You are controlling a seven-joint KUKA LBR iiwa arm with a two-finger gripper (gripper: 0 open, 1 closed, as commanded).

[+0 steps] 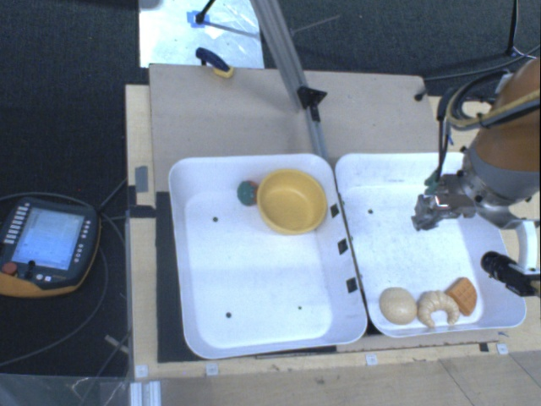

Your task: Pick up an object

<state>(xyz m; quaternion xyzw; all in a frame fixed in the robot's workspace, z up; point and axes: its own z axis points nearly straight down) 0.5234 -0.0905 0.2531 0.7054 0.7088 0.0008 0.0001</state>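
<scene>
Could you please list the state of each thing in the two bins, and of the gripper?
yellow bowl: upright in left bin.
green ball: touching the bowl's left side.
round bun: right bin, near edge.
croissant: beside the bun.
orange waffle: beside the croissant.
gripper: above right bin.

Two white bins sit side by side: the left bin and the right bin. The left bin holds two things, one yellow bowl and one small green ball. Low in the right bin lie three food items: one pale round bun, one croissant and one orange waffle-like piece.
</scene>
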